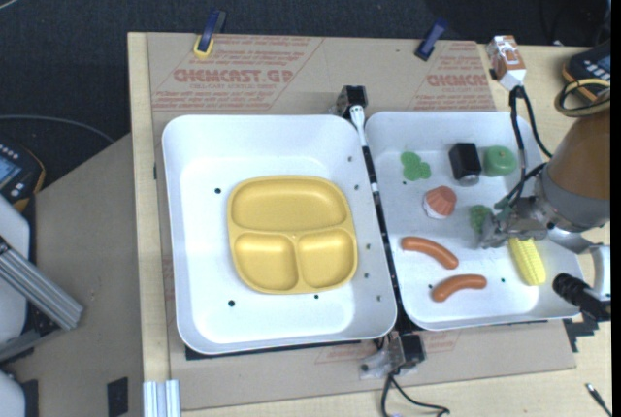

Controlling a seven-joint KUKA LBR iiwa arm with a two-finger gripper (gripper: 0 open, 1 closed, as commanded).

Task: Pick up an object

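Observation:
The right bin (388, 139) holds several small toy foods. A light green piece (416, 166), a black block (465, 162) and a round green piece (500, 160) lie along its far side. A pink-red piece (440, 202) sits mid-bin. Two orange sausages (430, 252) (458, 286) lie near the front, and a yellow corn cob (527, 260) is at the right. My gripper (499, 227) is low in the right part of this bin, right beside a dark green piece (479, 216) and just above the corn cob. The wrist hides how it meets the green piece.
The left bin (194, 289) carries a yellow divided plate (291, 233). The arm's orange band (587, 163) hangs over the right bin's right wall. A cable (524, 129) runs down from the back right corner. Clamps hold the board's far edge.

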